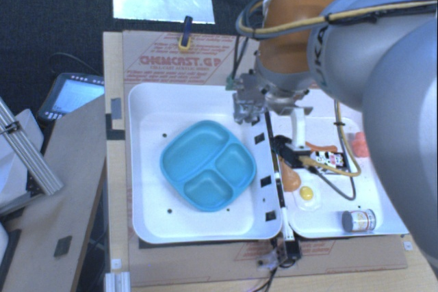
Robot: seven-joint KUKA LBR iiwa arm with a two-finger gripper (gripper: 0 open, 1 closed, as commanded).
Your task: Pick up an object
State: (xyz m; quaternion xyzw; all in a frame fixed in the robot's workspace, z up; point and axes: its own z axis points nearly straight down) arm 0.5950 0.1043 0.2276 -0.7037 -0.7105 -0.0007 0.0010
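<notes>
At the divider's (276,178) far end: tool (248,113) | blue plate (207,165) centred, left bin (149,140)

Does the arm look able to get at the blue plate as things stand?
Probably yes. The blue plate lies flat in the left bin with nothing on it, and the arm hangs close by its far right corner. The low rim may resist a grip, though.

Carries on the worktop (115,181) a brown printed sheet (171,59) beneath two shallow white bins. Sets left-hand bin (152,215) and right-hand bin (327,213) side by side, rims touching along the middle.
</notes>
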